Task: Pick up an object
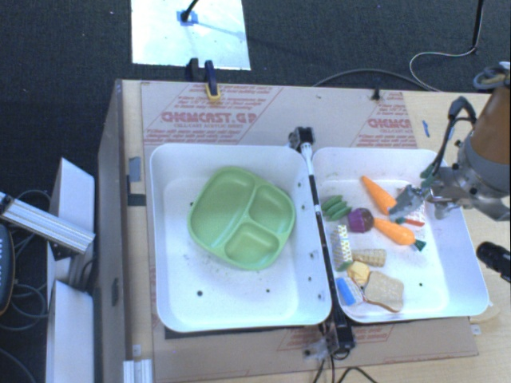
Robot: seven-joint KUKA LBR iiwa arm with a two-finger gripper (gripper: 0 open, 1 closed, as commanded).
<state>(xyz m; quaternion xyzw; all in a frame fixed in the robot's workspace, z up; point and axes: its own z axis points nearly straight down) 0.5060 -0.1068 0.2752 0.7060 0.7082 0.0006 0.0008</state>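
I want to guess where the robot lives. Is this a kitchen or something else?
Probably a robot test lab, not a kitchen. The bench holds two white bins: one with a green divided plate, one with toy food like a carrot. The gripper hangs over that food, and loose cables lie on the dark carpet.

the arm (487, 158) runs off the right edge; its jaws' spacing is unclear.

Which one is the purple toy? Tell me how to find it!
Look in the right white bin, the one full of toy food. Near its middle, between the green pods and the lower carrot, sits the purple toy. It is small, round and the only purple thing there.
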